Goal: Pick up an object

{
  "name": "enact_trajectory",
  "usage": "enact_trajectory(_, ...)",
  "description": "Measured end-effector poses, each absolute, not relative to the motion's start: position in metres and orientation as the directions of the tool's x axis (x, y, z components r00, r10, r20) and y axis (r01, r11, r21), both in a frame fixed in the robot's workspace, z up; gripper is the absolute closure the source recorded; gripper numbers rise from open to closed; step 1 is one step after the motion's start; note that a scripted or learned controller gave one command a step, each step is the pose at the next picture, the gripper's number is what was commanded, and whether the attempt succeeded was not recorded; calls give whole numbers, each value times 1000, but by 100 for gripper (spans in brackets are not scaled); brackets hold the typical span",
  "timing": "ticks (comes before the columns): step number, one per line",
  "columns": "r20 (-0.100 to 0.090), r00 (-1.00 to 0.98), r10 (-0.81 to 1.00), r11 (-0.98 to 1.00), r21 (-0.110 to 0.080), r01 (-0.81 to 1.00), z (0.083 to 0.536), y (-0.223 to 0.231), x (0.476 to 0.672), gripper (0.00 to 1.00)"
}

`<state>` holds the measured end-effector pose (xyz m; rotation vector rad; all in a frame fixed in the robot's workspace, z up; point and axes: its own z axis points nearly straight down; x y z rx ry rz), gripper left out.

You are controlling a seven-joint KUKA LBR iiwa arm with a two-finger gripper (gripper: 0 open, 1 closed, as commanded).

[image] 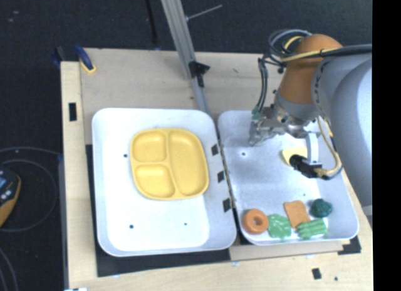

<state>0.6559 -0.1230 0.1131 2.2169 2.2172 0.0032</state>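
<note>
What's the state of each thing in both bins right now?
yellow divided plate: flat in the left bin, upright.
orange ring: lying flat, right bin, near edge.
light green pieces: lying beside the ring.
tan block: lying flat.
dark green piece: resting near the block.
gripper: over the right bin's far end, holding nothing visible.

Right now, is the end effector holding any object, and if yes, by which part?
Nothing is seen held. The end effector is over a bare part of the right bin, apart from the toy foods along its near edge. Its fingers are too small to read.
</note>
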Motion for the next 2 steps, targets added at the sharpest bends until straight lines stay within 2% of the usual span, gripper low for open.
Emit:
enact_trajectory(1, -1, 2, 1000, -2, 6, 1000, 161, -126, 650, 100)
enact_trajectory(2, -1, -3, 1000, 3, 7, 1000, 209, -121, 656, 100)
